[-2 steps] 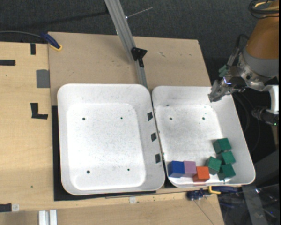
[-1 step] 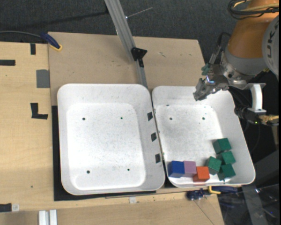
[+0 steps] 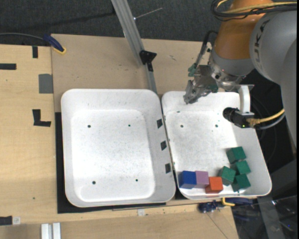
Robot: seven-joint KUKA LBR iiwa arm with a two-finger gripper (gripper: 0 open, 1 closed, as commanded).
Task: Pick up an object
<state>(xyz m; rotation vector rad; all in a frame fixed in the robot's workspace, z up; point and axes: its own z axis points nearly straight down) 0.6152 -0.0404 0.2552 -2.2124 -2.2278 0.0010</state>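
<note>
1. Bench point(image 3: 25, 148): we are logging a tan work surface bearing everything else, with dark tape marks on its left part.
2. Arm point(image 3: 269, 34): we are seeing it reaching in from the right, grey with its orange band, carrying the tool above the far edge of the right bin.
3. Left bin point(image 3: 70, 103): we are noting a shallow white tray lying just beside its twin; nothing for the task is lying in it.
4. Right bin point(image 3: 179, 108): we are recording it as the one holding all the candidate objects, crowded into its near right corner, probably because they are settling against the wall there.
5. Metal rail point(image 3: 127, 19): we are listing a slanted strut running down toward the gap between the bins.
6. Gripper point(image 3: 193, 96): we are finding it hanging over the far left corner of the right bin, well apart from the blocks; nothing is showing between its fingers, and we cannot tell whether the jaws are open or closed.
7. Green blocks point(image 3: 236, 168): we are counting several clustering along the right wall.
8. Blue block point(image 3: 188, 178), purple block point(image 3: 202, 177), orange block point(image 3: 215, 184): we are seeing them touching in a row along the near wall. We are judging the pick not yet begun.
</note>
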